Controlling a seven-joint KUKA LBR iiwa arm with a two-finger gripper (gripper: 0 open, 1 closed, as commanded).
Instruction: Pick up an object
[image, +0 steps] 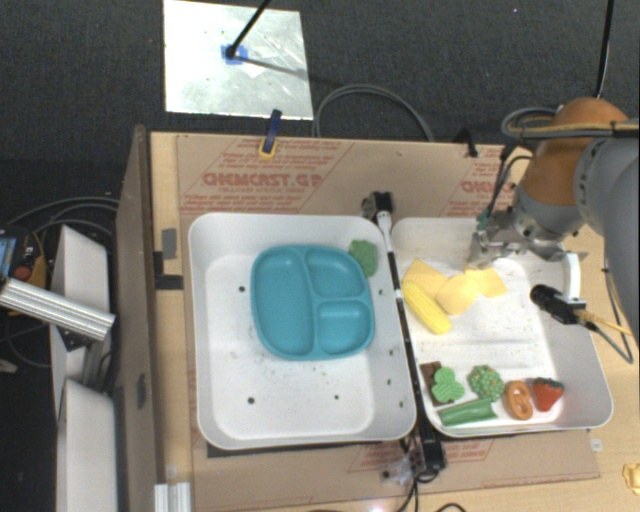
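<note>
Cardboard-topped desk (300, 170) bears two glossy white bins (230, 420); tool (487, 250) hangs over smooth yellow pieces (455, 290) — a corn cob (425, 310) lies diagonally — grip unclear.

The arm's gripper (484, 250) is hanging right over the yellow toy food pile (447, 293) in the right bin (590, 375), while the blue divided plate (310, 302) is sitting in the left bin (225, 390).

Dark carpet floor (80, 80), shiny metal sheet (237, 60); cardboard-covered bench (300, 170)
</note>
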